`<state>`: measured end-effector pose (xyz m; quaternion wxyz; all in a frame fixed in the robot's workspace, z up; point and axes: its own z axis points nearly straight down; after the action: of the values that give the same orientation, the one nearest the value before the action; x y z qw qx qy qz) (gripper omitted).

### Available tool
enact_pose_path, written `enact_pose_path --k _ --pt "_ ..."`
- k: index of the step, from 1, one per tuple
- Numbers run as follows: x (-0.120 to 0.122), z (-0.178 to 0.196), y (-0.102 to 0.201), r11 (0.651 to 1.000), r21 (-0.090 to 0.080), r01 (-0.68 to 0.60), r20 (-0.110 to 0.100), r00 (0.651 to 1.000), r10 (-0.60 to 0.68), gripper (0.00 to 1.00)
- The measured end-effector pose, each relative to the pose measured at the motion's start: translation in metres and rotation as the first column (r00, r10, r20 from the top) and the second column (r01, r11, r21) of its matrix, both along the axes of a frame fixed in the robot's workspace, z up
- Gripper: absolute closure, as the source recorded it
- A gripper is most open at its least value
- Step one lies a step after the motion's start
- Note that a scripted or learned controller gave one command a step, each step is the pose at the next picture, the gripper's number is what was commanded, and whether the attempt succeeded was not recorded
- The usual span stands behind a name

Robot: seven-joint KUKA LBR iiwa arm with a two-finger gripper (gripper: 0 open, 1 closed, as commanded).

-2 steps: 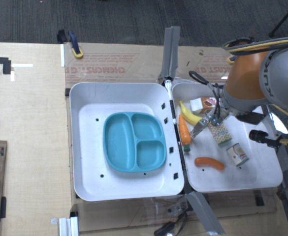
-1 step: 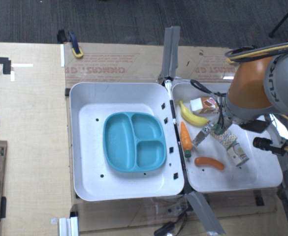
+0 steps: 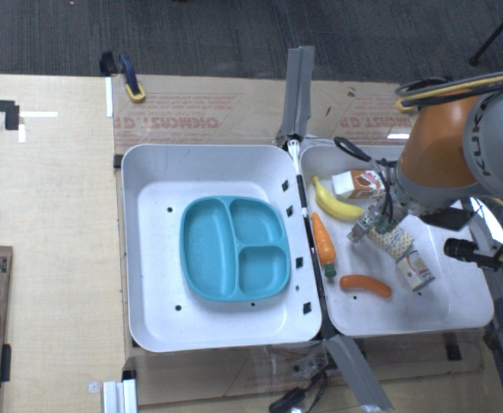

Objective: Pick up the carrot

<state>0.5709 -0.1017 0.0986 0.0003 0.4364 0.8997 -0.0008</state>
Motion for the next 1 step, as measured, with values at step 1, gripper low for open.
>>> enact_pose_path --k 1 --pt "0.0000 0.0000 0.0001 1.000 0.000 0.000 0.000 1.000 0.000 0.00"
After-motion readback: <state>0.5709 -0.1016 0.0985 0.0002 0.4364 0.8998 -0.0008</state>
